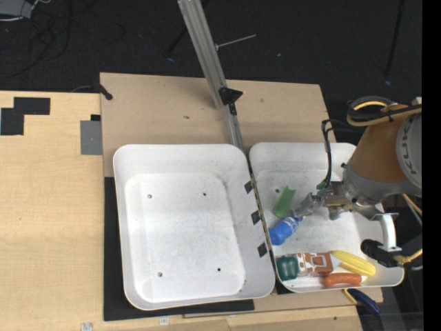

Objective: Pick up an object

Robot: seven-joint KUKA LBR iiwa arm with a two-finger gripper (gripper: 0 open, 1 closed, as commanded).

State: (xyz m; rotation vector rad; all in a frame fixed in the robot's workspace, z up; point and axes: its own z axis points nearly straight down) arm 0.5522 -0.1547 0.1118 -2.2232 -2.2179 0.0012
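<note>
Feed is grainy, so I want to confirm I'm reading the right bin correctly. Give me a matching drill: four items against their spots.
Items:
1 flat green block
2 blue plastic bottle
3 yellow corn cob toy
4 orange sausage-shaped toy

Spots:
A near edge, below the corn
B near right corner
C by the divider, mid-bin
D just above the bottle

Pairs: 1-D, 2-C, 3-B, 4-A

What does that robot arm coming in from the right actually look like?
The arm is bulky and rounded: grey metal with a broad orange band above the wrist. Black and yellow cables loop beside it. It narrows to a small metallic gripper of dark, slender parts.
</note>
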